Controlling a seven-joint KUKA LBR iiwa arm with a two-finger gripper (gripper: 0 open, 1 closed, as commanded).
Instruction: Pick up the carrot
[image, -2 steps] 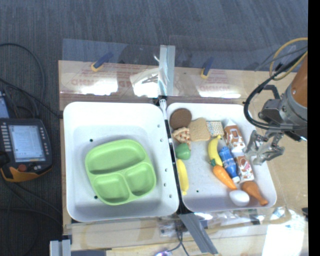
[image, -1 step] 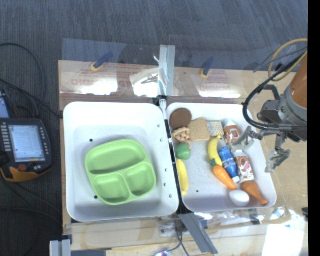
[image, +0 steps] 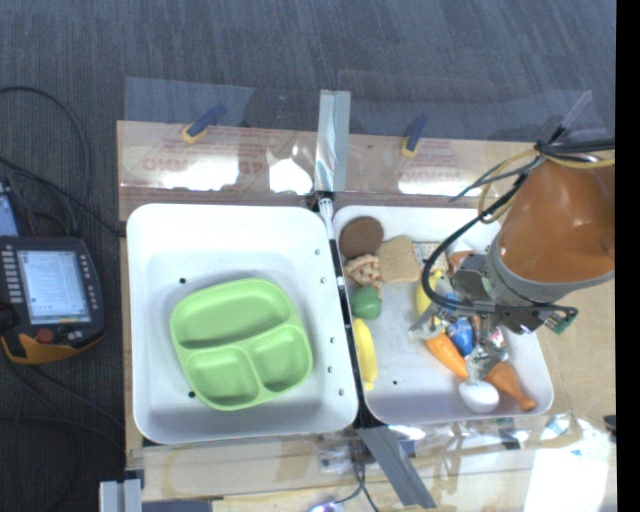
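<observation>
Gripper (image: 470, 325) low in right bin (image: 400, 400), among cluttered toys; can't tell jaw state, wrist hides it. Carrot (image: 444, 354) lies just near-left of the gripper, on bin floor. Second orange piece (image: 510, 385) and white egg (image: 479, 394) near corner. Green tray (image: 240, 343) in left bin (image: 150, 400).

Orange carrot (image: 447, 356); green tray (image: 240, 342) — white bins (image: 150, 300).
</observation>
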